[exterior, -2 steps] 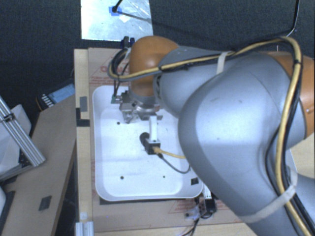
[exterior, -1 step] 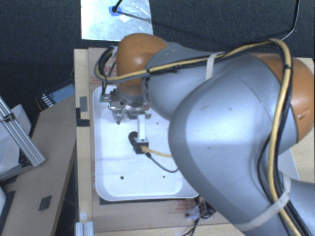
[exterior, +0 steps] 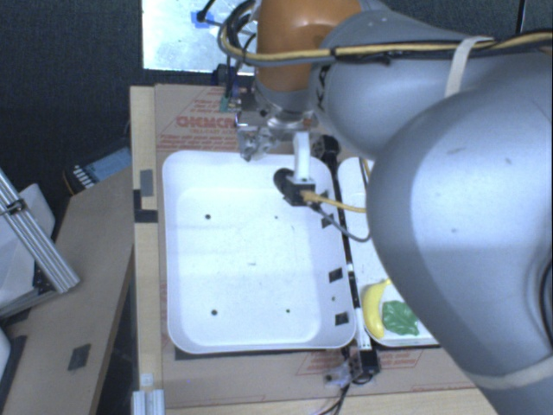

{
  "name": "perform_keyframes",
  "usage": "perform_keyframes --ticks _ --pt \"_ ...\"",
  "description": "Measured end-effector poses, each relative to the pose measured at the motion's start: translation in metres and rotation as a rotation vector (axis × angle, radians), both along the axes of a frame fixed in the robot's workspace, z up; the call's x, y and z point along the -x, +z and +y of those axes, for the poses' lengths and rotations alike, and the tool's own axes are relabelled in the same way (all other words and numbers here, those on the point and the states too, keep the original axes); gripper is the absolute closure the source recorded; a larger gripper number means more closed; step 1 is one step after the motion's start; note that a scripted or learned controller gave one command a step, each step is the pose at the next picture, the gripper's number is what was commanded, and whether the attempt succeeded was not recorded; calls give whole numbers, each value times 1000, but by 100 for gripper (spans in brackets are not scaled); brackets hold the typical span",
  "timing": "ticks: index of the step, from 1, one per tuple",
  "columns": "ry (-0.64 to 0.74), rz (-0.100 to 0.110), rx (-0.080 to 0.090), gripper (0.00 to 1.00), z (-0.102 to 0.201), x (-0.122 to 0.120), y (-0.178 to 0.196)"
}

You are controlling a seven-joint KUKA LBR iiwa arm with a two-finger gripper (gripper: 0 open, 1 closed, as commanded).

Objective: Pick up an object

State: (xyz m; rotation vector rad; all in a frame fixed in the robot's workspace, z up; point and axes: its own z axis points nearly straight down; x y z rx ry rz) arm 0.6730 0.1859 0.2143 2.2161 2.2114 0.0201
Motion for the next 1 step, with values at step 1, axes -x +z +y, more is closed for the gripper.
perform_keyframes --ticks 1 --pt "10 21 0 100 50 43 -56"
